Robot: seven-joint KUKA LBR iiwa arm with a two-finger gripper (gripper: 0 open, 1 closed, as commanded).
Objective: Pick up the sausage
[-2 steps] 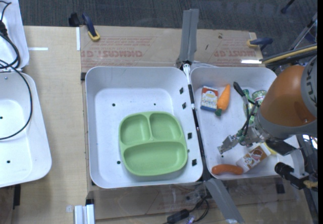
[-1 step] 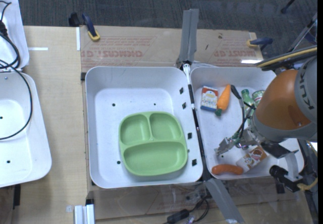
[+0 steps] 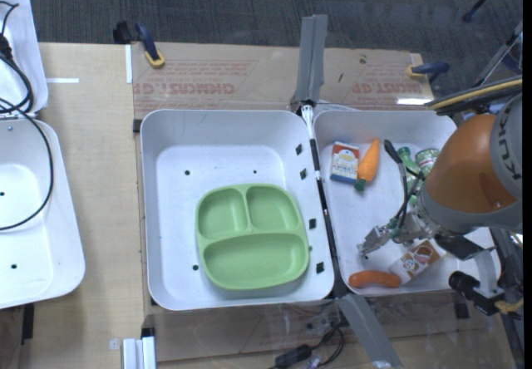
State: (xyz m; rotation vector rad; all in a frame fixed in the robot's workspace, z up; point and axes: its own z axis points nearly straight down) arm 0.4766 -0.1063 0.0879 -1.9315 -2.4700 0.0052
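A: Where does the sausage point(image 3: 375, 279) sit?

B: In the right bin point(image 3: 349, 122), down at about six o'clock of its floor, lying lengthwise close to the near wall. It is orange-red and rests flat.

A: And the tool point(image 3: 371, 243)?

B: It hangs above the right bin's middle, reaching in from three o'clock under the orange band point(image 3: 472, 166) of the arm. Its tip is just above the sausage, toward twelve o'clock from it, and apart from it. The fingers look slightly parted, with nothing between them.

A: What else is in that bin?

B: A small packet point(image 3: 416, 261) lies just beside the sausage, at about two o'clock from it. At the bin's eleven o'clock is a small box point(image 3: 345, 162), and a carrot point(image 3: 368, 162) touches its right side. A green can point(image 3: 426, 159) sits at one o'clock, partly behind the arm.

A: The left bin point(image 3: 158, 193)?

B: It holds a green divided plate point(image 3: 249, 236), lying flat near its centre, a little toward five o'clock. Both bins stand on the tabletop point(image 3: 91, 110).
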